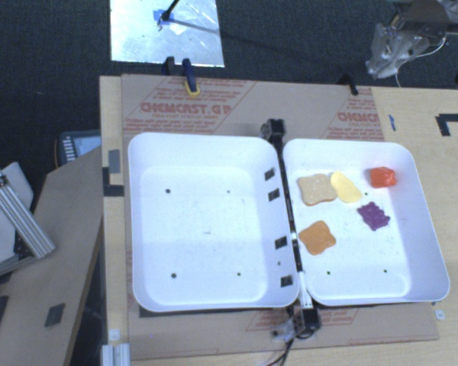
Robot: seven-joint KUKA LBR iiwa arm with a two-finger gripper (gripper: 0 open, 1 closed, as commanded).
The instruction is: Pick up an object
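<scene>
The right bin (424, 235) holds several small items. A tan bread slice (316, 189) lies beside a pale yellow piece (346, 187). Near the bin's far right corner sits a red-orange piece (382, 177). A purple cluster (375, 216) lies below it, and an orange-brown piece (317, 237) lies toward the bin's left wall. My gripper (387, 50) hangs high at the top right, beyond the bench's far edge and well away from both bins. I see nothing between its fingers.
The left bin (137, 227) stands beside the right one, joined by a black clip strip (286, 219). A shiny metal sheet (166, 20) lies on the dark floor at the top. An aluminium frame (15, 212) stands at the left edge.
</scene>
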